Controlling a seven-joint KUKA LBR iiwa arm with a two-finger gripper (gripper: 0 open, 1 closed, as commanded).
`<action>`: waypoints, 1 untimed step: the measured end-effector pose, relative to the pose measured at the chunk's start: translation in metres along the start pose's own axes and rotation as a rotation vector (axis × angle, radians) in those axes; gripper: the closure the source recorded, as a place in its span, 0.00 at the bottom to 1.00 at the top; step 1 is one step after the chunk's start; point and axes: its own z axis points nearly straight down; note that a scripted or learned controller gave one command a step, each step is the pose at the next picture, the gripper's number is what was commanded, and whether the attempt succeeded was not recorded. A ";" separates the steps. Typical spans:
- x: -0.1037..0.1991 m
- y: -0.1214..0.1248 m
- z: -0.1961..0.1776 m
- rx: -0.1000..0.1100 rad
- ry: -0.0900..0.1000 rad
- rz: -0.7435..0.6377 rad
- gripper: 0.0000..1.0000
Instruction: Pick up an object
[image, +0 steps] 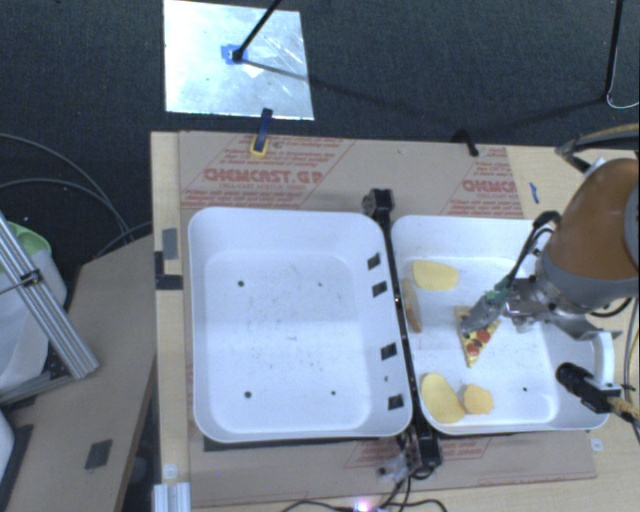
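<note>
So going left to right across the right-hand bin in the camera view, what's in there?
Brown stick by the left wall → pale yellow piece at the front → pizza slice toy → gripper just above that slice.

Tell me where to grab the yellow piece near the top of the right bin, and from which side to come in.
Grip the yellow piece across its narrower span, coming straight down from above. It looks flat on the right bin floor, with bare floor around it. The gripper hangs lower right of it, over the pizza slice, so a short move up-left probably gets there.
</note>
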 end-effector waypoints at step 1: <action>-0.028 -0.001 0.079 -0.002 -0.003 0.003 0.00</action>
